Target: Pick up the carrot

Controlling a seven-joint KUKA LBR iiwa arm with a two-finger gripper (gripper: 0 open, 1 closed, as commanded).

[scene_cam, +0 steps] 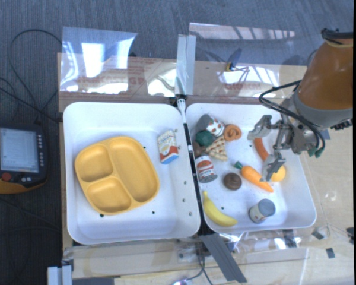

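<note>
While the grey two-finger gripper (272, 148) hangs open in the right shallow white bin (302, 206), the smooth orange tapered carrot (254, 179) lies beneath — ungrasped.

carrot (254, 178) hemmed by lemon (277, 172), brown ball (232, 181), sausage (260, 148)

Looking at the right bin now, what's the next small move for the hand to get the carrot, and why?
Probably a short shift toward the bin's middle, then down. The hand hovers over the thick end of the orange carrot with a green tip, close to a small yellow fruit. Centring over the carrot's body, which lies slanted in the right white bin, should avoid catching the fruit.
</note>
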